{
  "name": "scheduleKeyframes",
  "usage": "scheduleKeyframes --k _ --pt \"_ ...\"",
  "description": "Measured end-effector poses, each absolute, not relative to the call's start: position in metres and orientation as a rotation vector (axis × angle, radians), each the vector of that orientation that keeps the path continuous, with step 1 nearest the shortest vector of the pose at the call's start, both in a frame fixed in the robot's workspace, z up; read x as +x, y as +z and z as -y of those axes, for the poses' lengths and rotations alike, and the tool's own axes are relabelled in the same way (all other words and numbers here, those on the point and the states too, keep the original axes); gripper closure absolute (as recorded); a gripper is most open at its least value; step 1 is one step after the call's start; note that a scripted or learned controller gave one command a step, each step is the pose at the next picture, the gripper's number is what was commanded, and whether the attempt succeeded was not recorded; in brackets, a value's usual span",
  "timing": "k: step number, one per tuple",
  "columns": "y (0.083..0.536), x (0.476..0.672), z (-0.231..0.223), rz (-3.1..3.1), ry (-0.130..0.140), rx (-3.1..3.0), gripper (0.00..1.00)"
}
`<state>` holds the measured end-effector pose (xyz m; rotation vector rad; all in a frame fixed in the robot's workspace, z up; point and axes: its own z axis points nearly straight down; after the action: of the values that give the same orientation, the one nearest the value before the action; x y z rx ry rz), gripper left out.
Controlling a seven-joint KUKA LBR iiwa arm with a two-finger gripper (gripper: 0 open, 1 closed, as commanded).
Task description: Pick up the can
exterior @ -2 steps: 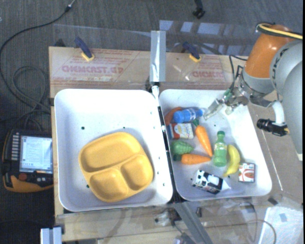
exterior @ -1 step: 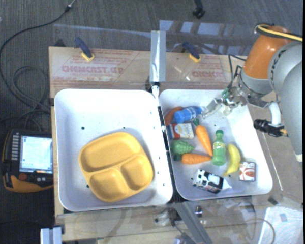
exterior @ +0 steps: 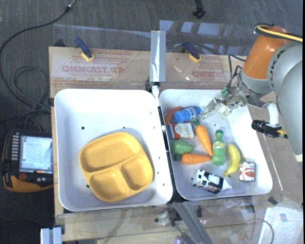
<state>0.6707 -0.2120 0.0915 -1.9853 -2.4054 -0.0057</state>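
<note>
A grey robot arm with an orange band [exterior: 262, 60] is reaching in from the right over the far right corner of the right-hand shallow white bin [exterior: 246, 136]. The left-hand shallow white bin [exterior: 91, 111] is lying just beside it, and both are sitting on a pale wooden bench top [exterior: 112, 70].

A yellow plastic tray with three compartments [exterior: 117, 164] is resting near the middle of the left bin, towards its near edge.

The metal two-finger gripper [exterior: 213, 108] is hanging over the far part of the right bin, near its far edge; whether it is open or closed cannot be told, and nothing can be seen in its grasp.

The can, a small white one with orange-red ends [exterior: 183, 130], appears to be lying on its side by the right bin's left edge, just in front of a blue plastic bottle [exterior: 188, 114], which is lying near the far left corner.

An orange toy carrot [exterior: 203, 139] is lying just right of the can, and a second carrot [exterior: 195, 159] is lying crosswise in front of it. A green bottle [exterior: 219, 147] and a yellow banana [exterior: 234, 159] are lying side by side towards the right edge. A green toy vegetable [exterior: 182, 147] is sitting in front of the can. A black-and-white carton [exterior: 209, 181] is lying at the near edge, and a small red-and-white box [exterior: 247, 172] is standing in the near right corner.
</note>
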Motion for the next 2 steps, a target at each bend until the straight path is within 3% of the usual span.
scheduleKeyframes --k 2 --pt "0.0912 0.6687 0.2128 2.278 0.008 -2.117 0.0"
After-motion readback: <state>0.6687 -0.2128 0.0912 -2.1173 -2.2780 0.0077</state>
